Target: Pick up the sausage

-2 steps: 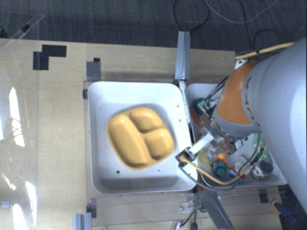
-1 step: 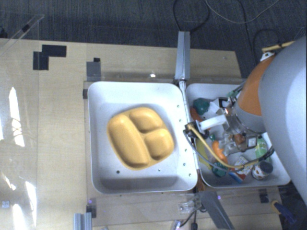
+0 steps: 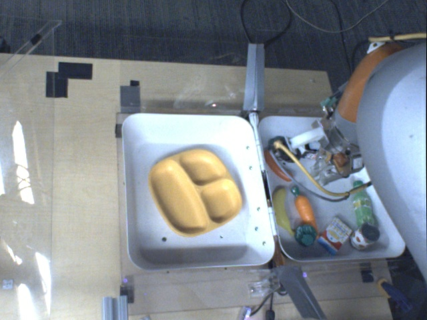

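The sausage (image 3: 277, 166), a reddish-brown curved piece, lies by the left wall of the right bin (image 3: 288, 248), partly under a black part of the tool. My gripper (image 3: 325, 161) hangs low over the middle of that bin, just right of the sausage, with a yellow cable looping beneath it. The grey arm with its orange band reaches in from the right and hides the bin's right side. I see nothing lifted off the bin floor.
Below the sausage lie a yellow banana (image 3: 283, 209), an orange carrot (image 3: 305, 209), a teal object (image 3: 306, 234), a small carton (image 3: 337, 231), a green bottle (image 3: 362, 209) and a round can (image 3: 366, 236). The left bin (image 3: 137, 179) holds a yellow divided tray (image 3: 194, 191).
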`<state>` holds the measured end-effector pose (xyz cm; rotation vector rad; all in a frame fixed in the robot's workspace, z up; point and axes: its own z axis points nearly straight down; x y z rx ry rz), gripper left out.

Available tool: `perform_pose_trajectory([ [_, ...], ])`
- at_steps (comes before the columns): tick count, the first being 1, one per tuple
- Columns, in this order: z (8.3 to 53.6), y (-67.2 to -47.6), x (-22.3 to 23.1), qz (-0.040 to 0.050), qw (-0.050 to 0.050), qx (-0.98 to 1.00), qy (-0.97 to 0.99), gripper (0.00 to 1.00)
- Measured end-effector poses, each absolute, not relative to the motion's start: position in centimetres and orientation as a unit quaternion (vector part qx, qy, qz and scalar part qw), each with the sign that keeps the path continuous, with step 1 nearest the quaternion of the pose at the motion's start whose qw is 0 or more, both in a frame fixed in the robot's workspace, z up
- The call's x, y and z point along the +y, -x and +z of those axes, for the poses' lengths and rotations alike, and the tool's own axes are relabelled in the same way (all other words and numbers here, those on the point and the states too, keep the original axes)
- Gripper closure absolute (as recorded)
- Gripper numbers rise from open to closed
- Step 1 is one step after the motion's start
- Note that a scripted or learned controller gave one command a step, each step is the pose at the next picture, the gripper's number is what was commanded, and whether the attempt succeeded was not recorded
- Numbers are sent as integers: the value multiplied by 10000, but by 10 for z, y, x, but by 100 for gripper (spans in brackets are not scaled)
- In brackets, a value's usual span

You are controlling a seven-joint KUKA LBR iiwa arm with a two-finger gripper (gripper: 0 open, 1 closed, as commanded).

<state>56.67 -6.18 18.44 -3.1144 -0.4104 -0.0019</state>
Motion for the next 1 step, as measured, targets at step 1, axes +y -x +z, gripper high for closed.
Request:
perform_pose_trajectory([
  [1, 264, -538, -50, -21, -2, -1490, 9888, 100],
])
